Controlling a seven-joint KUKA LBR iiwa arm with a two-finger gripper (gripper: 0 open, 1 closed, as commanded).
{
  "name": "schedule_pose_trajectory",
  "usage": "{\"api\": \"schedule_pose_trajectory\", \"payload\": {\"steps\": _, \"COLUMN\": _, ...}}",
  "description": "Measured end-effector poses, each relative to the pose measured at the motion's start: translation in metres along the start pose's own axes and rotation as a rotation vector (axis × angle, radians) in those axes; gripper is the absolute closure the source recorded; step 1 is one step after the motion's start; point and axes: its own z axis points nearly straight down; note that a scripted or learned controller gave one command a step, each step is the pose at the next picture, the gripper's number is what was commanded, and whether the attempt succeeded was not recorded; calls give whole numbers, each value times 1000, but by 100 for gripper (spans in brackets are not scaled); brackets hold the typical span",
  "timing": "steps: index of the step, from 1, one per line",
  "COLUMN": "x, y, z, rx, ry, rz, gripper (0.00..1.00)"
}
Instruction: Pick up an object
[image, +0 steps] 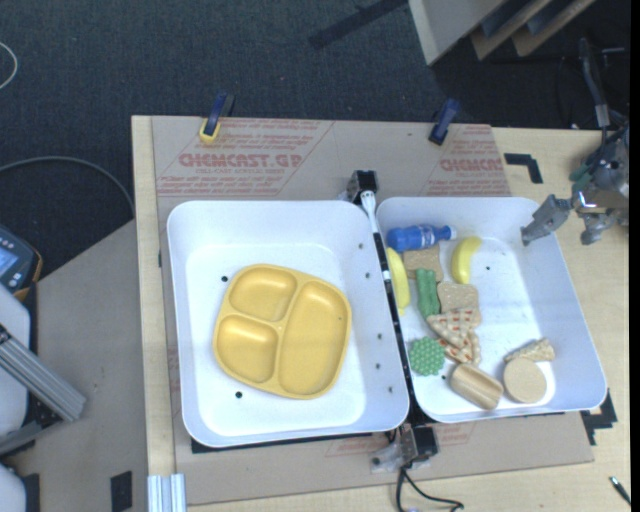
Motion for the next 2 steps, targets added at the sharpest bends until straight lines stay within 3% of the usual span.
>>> {"api": "schedule_pose_trajectory", "payload": {"steps": 1, "x": 1, "y": 2, "z": -8, "rx": -13, "ry": -3, "rz": -4, "gripper": 0}}
{"api": "schedule_pose_trajectory", "payload": {"steps": 2, "x": 1, "y": -1, "z": 35, "rx": -9, "ry": -2, "rz": -4, "gripper": 0}}
